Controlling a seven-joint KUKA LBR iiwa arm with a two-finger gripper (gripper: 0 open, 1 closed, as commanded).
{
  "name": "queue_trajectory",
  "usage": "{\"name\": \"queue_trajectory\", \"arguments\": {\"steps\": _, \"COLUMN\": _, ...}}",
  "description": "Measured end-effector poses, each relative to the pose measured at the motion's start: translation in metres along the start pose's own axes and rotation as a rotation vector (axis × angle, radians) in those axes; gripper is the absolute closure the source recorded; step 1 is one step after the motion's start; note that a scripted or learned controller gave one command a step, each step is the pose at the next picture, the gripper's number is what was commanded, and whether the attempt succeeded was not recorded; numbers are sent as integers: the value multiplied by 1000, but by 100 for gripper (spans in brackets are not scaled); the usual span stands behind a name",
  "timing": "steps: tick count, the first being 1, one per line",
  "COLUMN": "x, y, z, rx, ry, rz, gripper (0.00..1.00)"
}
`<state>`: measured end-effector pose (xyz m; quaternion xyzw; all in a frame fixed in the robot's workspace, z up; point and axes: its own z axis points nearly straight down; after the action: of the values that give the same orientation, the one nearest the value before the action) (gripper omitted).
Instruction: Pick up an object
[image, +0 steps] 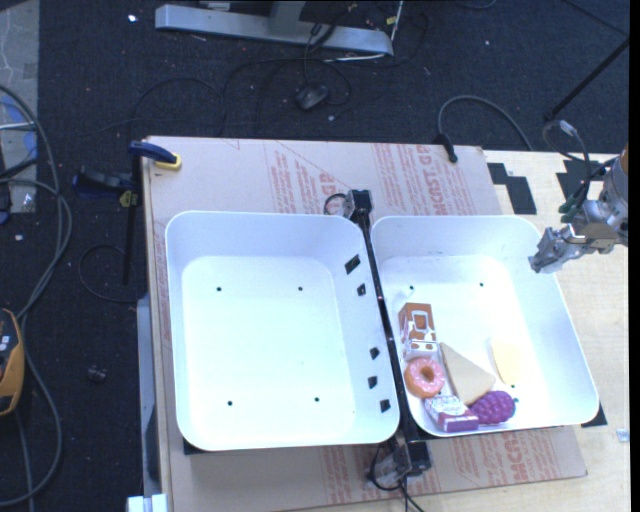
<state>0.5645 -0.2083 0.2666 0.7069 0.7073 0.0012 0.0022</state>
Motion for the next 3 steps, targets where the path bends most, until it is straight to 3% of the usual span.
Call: {"name": "queue_trajectory", "arguments": {"steps": 3, "x": 140, "y": 43, "z": 14, "rx": 5, "ry": 2, "rz": -5, "gripper": 100}}
